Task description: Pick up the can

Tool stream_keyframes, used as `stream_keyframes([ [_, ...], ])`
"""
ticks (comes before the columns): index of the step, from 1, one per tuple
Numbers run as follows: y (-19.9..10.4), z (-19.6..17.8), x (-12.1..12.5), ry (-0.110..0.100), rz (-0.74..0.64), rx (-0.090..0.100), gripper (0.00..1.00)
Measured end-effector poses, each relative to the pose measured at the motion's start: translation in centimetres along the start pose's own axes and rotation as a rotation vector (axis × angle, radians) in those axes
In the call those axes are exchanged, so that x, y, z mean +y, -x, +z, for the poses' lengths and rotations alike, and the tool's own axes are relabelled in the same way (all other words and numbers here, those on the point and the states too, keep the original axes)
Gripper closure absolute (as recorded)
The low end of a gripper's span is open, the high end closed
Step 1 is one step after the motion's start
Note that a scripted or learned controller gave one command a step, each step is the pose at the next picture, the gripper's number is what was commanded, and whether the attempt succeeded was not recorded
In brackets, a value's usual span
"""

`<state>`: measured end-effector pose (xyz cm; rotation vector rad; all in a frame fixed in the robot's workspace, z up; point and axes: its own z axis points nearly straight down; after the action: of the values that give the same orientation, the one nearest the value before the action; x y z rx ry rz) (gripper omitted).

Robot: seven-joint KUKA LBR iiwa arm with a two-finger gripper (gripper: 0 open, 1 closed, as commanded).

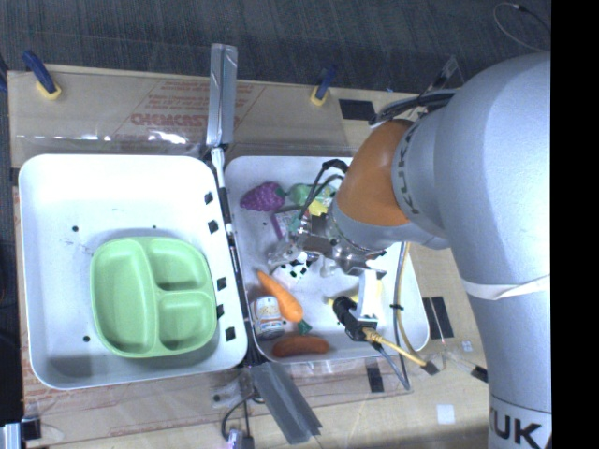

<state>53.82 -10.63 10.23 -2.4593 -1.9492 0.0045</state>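
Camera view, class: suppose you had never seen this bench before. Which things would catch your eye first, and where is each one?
The big grey arm with its orange band dominates the right side, reaching down over the right bin. Next comes the pale green divided tray, alone in the left bin. Then the right bin's colourful clutter: a purple grape bunch at the back, an orange carrot beside a small can near the front.

Robot lab, arm (pixel 487 166), white bins (pixel 37 251)
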Motion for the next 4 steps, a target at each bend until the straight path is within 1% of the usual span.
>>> stream_keyframes([
  [1, 6.4, -2.3, -4.9, 0.0, 0.049, 0.0, 0.0],
  [2, 4.3, 1.0, -0.3, 0.003, 0.094, 0.001, 0.0],
  [3, 7.3, -14.7, 2.9, 0.001, 0.247, 0.001, 0.0],
  [4, 0.5, 0.6, 6.3, 0.008, 0.303, 0.003, 0.0],
])
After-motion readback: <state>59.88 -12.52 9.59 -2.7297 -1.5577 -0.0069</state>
